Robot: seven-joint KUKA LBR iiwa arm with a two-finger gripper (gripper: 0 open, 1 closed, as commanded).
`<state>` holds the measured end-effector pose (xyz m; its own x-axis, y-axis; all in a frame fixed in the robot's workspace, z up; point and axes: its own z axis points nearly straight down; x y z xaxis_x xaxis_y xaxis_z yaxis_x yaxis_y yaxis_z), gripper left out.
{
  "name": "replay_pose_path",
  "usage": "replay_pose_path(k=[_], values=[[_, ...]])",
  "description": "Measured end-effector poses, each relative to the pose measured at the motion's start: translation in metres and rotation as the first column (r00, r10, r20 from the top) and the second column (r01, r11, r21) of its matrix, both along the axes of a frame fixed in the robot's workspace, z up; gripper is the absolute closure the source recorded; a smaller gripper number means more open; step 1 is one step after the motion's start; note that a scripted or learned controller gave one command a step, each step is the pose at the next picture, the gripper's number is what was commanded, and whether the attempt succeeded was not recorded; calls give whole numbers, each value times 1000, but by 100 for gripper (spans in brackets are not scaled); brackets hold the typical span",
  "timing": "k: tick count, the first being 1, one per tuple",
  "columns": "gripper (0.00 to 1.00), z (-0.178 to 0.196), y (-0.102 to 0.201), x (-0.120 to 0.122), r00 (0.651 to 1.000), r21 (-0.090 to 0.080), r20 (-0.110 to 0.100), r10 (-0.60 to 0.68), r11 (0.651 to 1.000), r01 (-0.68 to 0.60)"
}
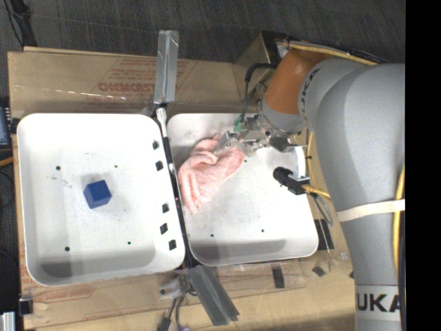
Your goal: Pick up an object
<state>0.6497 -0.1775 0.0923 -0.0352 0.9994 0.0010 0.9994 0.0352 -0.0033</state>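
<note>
Cube point(97, 193) in left bin point(41, 133), cloth point(207, 171) in right bin point(275, 243)

Grey arm point(358, 157), orange band, "UKA" lettering

Left bin point(41, 185) was open around the cube point(97, 193). Right bin point(289, 236): cloth point(207, 174) filled upper left, arm point(331, 116) overhung top right; lower half free.

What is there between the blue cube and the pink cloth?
In the camera view, the blue cube and the pink cloth lie in separate bins; between them are bare white bin floor and the two adjoining bin walls with black clips.
</note>
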Motion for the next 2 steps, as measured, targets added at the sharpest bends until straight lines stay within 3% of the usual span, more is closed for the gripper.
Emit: replay_pose_path(k=[1,2], values=[[100,11,1,1,1000,0,-1,5,1000,-5],[100,113,80,-10,994,-1,3,110,994,-110]])
